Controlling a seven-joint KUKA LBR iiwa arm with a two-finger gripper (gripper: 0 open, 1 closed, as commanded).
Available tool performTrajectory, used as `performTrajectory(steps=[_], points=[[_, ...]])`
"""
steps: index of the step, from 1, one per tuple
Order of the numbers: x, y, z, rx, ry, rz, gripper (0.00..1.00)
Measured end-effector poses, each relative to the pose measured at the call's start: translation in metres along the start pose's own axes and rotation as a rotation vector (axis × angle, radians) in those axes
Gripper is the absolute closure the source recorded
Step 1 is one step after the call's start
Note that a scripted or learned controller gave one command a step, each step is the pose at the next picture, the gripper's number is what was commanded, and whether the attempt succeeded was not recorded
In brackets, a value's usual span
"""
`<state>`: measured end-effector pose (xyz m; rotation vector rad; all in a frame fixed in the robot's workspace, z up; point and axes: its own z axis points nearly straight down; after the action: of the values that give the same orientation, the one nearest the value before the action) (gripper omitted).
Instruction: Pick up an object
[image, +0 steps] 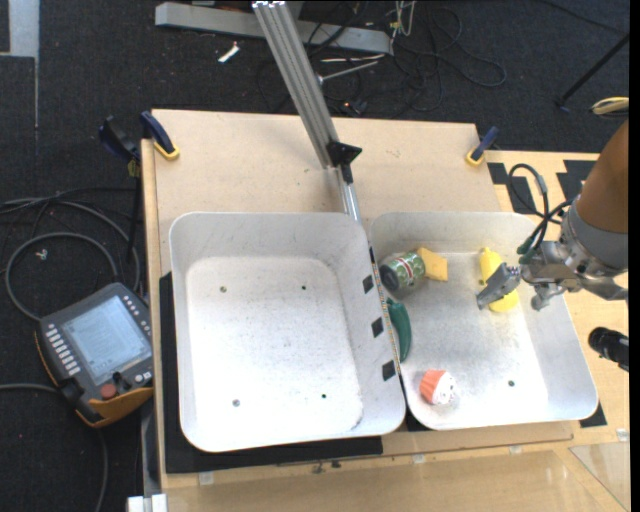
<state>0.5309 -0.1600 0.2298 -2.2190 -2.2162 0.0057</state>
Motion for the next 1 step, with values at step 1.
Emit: performTrajectory(steps=[1], points=[[0.0105, 0.0032, 0.0547, 0.000, 0.000, -0.001, 0.00]])
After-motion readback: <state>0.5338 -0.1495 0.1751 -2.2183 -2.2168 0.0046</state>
